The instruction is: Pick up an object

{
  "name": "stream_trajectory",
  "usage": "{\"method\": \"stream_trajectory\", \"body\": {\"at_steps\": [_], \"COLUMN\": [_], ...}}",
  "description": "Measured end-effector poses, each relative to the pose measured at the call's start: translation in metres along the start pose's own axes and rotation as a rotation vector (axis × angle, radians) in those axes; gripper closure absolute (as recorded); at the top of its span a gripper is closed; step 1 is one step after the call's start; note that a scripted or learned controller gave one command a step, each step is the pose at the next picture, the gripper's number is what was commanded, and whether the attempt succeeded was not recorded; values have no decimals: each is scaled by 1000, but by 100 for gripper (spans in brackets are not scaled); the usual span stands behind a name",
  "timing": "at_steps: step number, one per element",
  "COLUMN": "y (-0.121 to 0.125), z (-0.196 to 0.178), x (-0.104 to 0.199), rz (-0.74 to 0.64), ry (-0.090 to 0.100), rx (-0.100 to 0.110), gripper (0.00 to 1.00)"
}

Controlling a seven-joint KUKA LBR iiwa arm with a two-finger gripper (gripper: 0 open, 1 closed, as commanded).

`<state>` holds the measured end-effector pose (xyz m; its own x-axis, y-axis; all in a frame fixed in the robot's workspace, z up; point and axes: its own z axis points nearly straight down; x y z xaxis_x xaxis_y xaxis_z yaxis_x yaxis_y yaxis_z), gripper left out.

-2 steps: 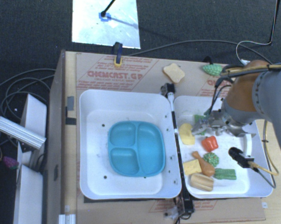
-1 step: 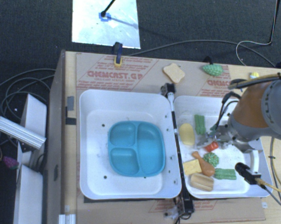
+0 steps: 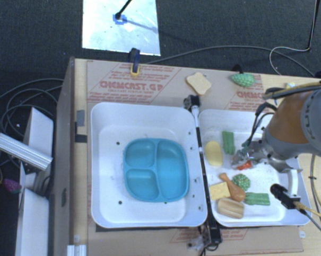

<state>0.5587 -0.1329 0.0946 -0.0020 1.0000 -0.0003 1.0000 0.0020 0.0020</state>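
- A cardboard-topped table (image 3: pixel 152 84) carries two white bins; the left bin (image 3: pixel 107 128) holds a blue divided plate (image 3: pixel 156 169).
- The right bin (image 3: pixel 292 218) holds toy food.
- The hand (image 3: pixel 244 157) hangs low over a small orange piece (image 3: pixel 245 165), probably its target; its opening I cannot tell.

Upper left of the frame: shiny metal sheet (image 3: pixel 121 23) on dark carpet. Below it, cardboard-covered bench (image 3: pixel 152 84) with a yellow-blue clamp (image 3: pixel 134 62) at its top edge. Far left: tangled black cables (image 3: pixel 23 100) and a white box (image 3: pixel 34 199).
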Motion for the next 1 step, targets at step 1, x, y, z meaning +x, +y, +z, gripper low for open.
{"method": "stream_trajectory", "body": {"at_steps": [1], "y": [1], "z": [-91], "x": [79], "rz": [-3], "ry": [2], "rx": [-3], "gripper": [100]}}
